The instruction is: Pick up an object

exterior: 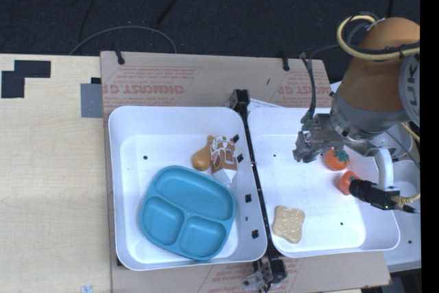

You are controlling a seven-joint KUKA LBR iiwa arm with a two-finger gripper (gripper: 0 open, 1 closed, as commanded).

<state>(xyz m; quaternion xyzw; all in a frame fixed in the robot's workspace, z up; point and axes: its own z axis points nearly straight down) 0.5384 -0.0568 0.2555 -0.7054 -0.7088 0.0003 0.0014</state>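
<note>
gripper (309,146): low over the right bin (384,233), finger state cannot be told
orange object (337,159): just beside it
blue tray (186,212): left bin (127,147)

Small orange ball (337,159) lies in the right bin (322,243).

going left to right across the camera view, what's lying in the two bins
blue divided plate → brown-and-white toy figure → beige waffle-shaped piece → gripper → orange round toy
</note>
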